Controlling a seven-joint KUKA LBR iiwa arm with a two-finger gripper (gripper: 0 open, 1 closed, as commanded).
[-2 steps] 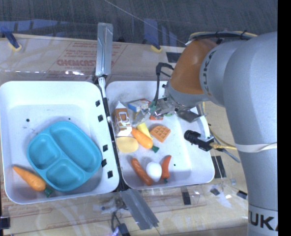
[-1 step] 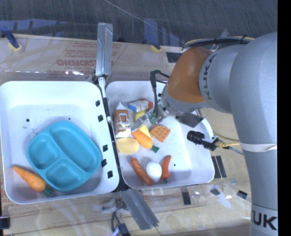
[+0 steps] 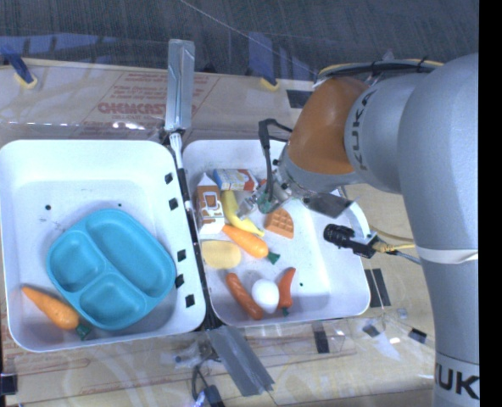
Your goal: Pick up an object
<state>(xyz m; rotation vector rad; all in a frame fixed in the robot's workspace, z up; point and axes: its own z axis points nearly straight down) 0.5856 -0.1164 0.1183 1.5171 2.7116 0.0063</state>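
Reaching down into the right bin (image 3: 344,299), the arm is bringing its hand (image 3: 268,197) low over the crowded upper part of that bin, close by the waffle piece (image 3: 279,223) and the banana (image 3: 231,209). The wrist is covering the hand from above, so its state cannot be told, and nothing is plainly sitting in its grasp.

The likeliest targets are lying right under it: the banana, the waffle piece and the large carrot (image 3: 246,241), all touching or nearly touching one another. Judging from that clutter, a good grasp is calling for a straight descent onto a single item, closing across its narrow width, since a skewed approach is likely to nudge the neighbours instead.

The toys are looking like smooth moulded plastic: the carrot tapering, the banana curved, the waffle flat and ridged. Further down, a white egg (image 3: 265,294) is resting between two slim orange-red pieces (image 3: 242,296), rounded and probably slippery. A pale yellow lump (image 3: 221,253) is lying beside the divider wall.

In the left bin (image 3: 13,168), a blue sectioned plate (image 3: 111,265) is sitting shallow and glossy, with another carrot (image 3: 51,307) lying just beside its lower left edge.
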